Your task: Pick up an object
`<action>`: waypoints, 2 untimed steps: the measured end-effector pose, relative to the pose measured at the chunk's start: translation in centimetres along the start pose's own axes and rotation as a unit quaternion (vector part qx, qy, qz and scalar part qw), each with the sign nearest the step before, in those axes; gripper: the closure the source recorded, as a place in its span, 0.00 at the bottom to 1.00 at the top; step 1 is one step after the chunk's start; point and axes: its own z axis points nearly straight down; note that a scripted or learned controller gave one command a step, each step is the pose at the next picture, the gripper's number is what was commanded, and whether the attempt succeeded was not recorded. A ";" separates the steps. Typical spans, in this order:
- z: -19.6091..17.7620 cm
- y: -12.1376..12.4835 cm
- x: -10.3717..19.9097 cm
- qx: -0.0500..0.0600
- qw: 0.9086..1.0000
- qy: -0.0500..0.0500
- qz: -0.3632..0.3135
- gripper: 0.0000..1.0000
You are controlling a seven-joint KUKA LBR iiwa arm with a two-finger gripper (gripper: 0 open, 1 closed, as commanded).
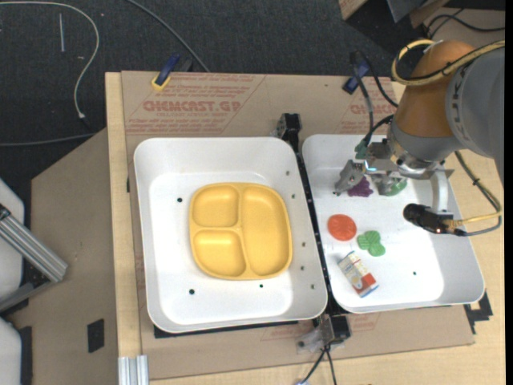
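Progress looks early: the hand is low in the right bin, at the purple object, whether clamped on it cannot be told. Lifting remains. Orange disc and green piece lie nearby.

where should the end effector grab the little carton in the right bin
Across the short width of the carton, coming straight down from above. It lies flat on its long side, angled diagonally, with bare floor of the right bin along both long edges, though the green piece lies close to its upper end.
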 end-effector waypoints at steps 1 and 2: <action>5.0 0.0 0.1 -0.001 1.000 0.000 0.000 0.00; 3.5 0.2 0.1 -0.004 1.000 0.000 0.000 1.00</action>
